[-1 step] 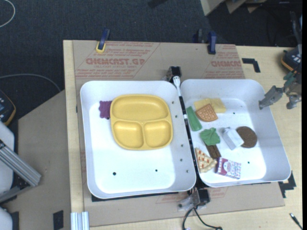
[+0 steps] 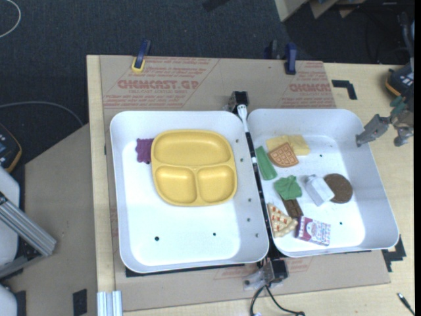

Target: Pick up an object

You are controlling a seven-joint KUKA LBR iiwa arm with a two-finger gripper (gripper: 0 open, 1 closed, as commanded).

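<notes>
Jaws (image 2: 385, 129) at the right edge of the right bin (image 2: 368, 176), above its rim — open or closed, cannot tell; small objects in that bin: waffle (image 2: 284, 155), brown disc (image 2: 339, 187), green piece (image 2: 288, 187); yellow divided tray (image 2: 194, 166) in left bin (image 2: 131, 209).

Red lettering reading "CHEMCAST G.P" is showing on the brown protective sheet (image 2: 197, 78) behind the bins. The same wording is repeating at the sheet's right, partly legible.

One high camera looks slantwise down on both bins (image 2: 125, 176).
</notes>
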